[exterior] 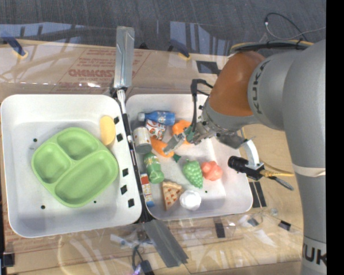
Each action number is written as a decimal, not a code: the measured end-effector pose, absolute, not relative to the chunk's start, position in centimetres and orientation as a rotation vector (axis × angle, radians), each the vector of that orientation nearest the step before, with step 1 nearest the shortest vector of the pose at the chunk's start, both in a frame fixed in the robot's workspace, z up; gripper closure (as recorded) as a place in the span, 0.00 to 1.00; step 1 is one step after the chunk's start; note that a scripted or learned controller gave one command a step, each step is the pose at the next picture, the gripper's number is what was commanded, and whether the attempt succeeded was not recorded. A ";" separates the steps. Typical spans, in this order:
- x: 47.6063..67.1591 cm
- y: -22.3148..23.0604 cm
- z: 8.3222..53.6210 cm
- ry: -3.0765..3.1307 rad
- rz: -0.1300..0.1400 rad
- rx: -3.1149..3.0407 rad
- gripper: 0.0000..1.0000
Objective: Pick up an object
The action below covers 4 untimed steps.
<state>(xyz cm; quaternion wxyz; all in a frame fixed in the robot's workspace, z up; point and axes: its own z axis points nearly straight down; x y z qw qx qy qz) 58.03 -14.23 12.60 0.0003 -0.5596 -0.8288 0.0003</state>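
Right bin point(236, 195), viewed from above at a slant. My pincer point(182, 141) hangs over the bin's middle, just above an orange toy point(158, 147); whether it is clenched or released I cannot tell. Toward the near edge lie green grapes point(193, 173), a red tomato-like ball point(211, 171) and a pizza slice point(171, 194). The left bin point(17, 211) carries a green divided plate point(74, 165) at its centre.

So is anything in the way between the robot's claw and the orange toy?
Nothing visible is. The gripper is right over the orange toy in the right bin, with the cans and green grapes crowded close beside it.
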 end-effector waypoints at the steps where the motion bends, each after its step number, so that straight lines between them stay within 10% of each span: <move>1: 62.1 -18.7 9.1 -2.590 0.003 -1.775 0.00; 2: 61.8 -10.6 13.6 -2.651 0.000 -1.685 0.00; 3: 59.8 -15.0 9.1 -2.580 0.003 -1.787 0.00; 4: 54.0 -11.1 9.4 -2.675 -0.001 -1.654 0.00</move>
